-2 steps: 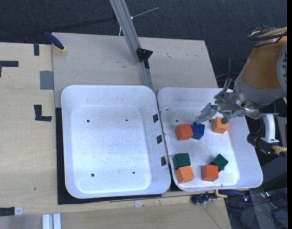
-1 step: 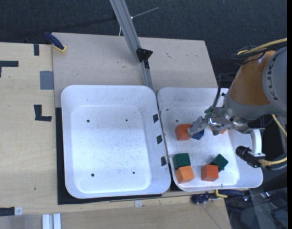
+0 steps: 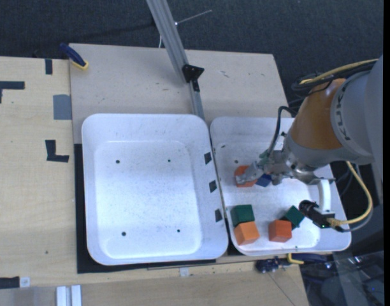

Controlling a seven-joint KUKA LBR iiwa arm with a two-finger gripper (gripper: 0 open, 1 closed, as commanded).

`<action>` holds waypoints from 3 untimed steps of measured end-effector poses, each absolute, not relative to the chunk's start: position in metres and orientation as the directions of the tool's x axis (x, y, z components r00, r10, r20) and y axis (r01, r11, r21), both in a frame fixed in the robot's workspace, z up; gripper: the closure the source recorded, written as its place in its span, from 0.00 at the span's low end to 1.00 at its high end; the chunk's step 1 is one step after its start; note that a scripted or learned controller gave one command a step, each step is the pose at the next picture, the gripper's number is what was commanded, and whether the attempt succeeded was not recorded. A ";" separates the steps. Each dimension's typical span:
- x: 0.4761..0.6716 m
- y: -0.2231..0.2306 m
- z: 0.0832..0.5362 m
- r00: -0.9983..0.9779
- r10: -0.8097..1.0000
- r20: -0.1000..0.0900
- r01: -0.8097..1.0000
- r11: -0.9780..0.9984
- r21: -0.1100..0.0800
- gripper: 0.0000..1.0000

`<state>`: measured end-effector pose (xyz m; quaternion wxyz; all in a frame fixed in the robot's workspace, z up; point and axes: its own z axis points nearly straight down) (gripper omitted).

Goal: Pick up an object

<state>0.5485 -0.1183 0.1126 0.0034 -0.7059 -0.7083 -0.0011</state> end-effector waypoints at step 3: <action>0.545 -0.115 0.231 -0.002 1.000 -0.001 1.000 0.002 0.005 1.00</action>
